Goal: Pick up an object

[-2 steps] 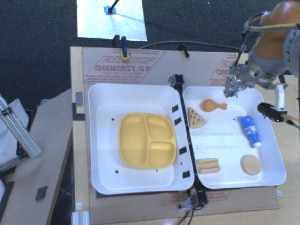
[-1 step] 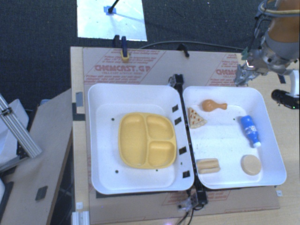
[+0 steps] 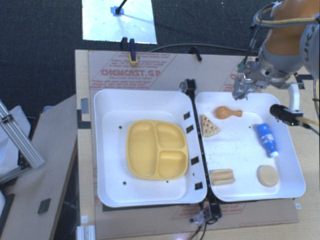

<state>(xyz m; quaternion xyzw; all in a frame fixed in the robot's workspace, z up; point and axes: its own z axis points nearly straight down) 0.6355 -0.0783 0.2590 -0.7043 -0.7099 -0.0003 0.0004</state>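
Note:
The right bin (image 3: 235, 191) holds several toy foods. A chicken drumstick (image 3: 227, 113) lies near its far edge, with a pizza slice (image 3: 209, 125) to its left. A blue bottle (image 3: 266, 139) lies at the right, a round tan biscuit (image 3: 268, 175) below it, and a hot dog bun (image 3: 221, 176) near the front. My gripper (image 3: 243, 91) hangs over the bin's far rim, just above and right of the drumstick. Nothing shows between its fingers, which are small and blurred.
The left bin (image 3: 107, 134) carries a yellow divided plate (image 3: 156, 149). Black clips (image 3: 194, 134) run along the seam between the bins. A black fitting (image 3: 285, 115) sits on the right bin's right rim. The arm's orange band (image 3: 295, 14) looms at the top right.

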